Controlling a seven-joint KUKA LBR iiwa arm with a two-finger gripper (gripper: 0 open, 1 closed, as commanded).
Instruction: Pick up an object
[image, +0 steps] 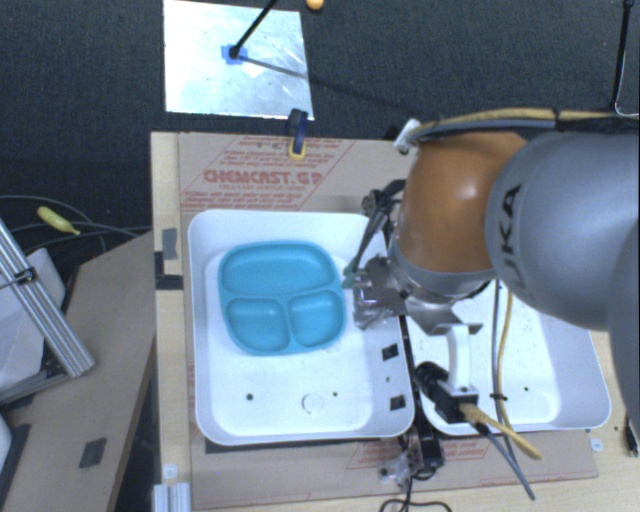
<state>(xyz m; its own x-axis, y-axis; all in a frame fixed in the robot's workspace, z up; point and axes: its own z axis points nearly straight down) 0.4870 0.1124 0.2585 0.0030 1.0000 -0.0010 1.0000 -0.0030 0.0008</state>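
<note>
A light blue divided plate (280, 297) with three compartments lies flat in the left white bin (215, 410), toward its far side. My gripper (364, 296) hangs over the right rim of that bin, just past the plate's right edge, near the wall between the two bins. The bulky grey and orange wrist above covers much of it. Nothing shows between or under the gripper.
The right bin (575, 385) lies mostly under the arm. A faint round mark (313, 403) and two small dark dots sit on the left bin's near floor. Cardboard (265, 175) lines the bench behind the bins. A metal frame (35, 310) stands at the far left.
</note>
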